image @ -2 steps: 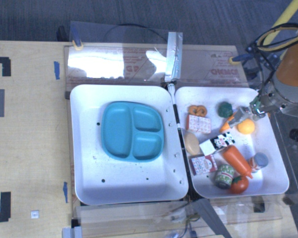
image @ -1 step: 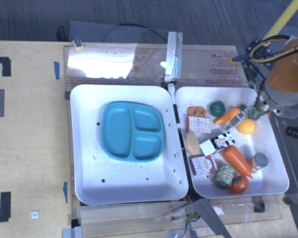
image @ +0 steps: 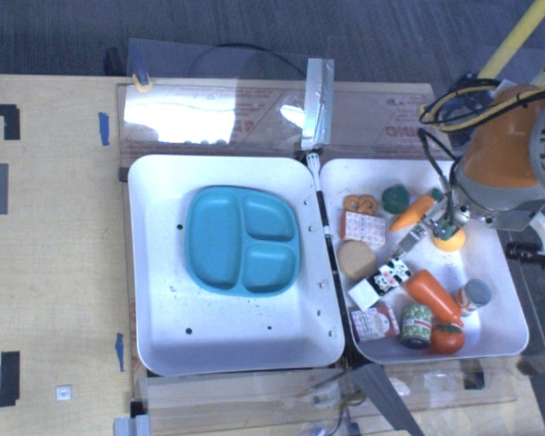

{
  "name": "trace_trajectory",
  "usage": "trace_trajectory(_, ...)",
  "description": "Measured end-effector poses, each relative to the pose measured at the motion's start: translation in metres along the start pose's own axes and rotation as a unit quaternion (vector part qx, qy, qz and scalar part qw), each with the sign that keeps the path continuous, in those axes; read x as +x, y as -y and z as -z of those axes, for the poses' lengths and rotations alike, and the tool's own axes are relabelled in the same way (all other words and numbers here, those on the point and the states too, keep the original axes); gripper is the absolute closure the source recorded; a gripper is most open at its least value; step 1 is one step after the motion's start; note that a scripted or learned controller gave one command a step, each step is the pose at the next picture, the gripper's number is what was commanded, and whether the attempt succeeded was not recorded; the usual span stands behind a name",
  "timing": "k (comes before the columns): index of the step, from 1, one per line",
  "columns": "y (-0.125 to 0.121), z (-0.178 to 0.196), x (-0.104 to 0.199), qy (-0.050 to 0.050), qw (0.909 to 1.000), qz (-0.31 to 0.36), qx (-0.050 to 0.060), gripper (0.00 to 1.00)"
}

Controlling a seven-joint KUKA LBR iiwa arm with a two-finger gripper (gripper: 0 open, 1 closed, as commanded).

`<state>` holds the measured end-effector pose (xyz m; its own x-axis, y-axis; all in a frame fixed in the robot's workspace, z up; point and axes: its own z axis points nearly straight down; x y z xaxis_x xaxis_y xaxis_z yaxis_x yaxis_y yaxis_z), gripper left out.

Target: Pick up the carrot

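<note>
The wooden bench (image: 45, 271) holds 2 white bins side by side. The left bin (image: 154, 271) has a blue plate (image: 242, 241) in it, and the plate is split into 3 parts. The right bin (image: 509, 307) is full of toy food.

The grey arm (image: 500, 157) with its orange band comes in from the right, over the top right part of the right bin. Its gripper (image: 416, 232) points down and to the left, into the bin. I cannot tell how far open the gripper is, and I cannot tell if it has hold of anything.

A big carrot (image: 433, 296) lies near the bottom of the right bin, tilted, with its thin end toward the lower right. A smaller orange piece (image: 411, 213) lies higher up, just beside the gripper. A round tan bun (image: 356, 259) sits near the left wall of that bin. A pink box (image: 364, 230) is just above the bun. A small green can (image: 417, 324) stands below the big carrot. A red tomato (image: 446, 338) touches the can on its right. A dark green piece (image: 397, 197) sits near the top of the bin. A small brown pretzel (image: 361, 204) lies to the left of it.
</note>
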<state>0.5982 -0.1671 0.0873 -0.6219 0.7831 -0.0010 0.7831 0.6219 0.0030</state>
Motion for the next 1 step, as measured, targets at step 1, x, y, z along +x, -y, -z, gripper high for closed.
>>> trace_trajectory(1, -0.0139, -0.0011, -0.0427, -0.003, 0.9998, 0.017, 0.004, 0.00)
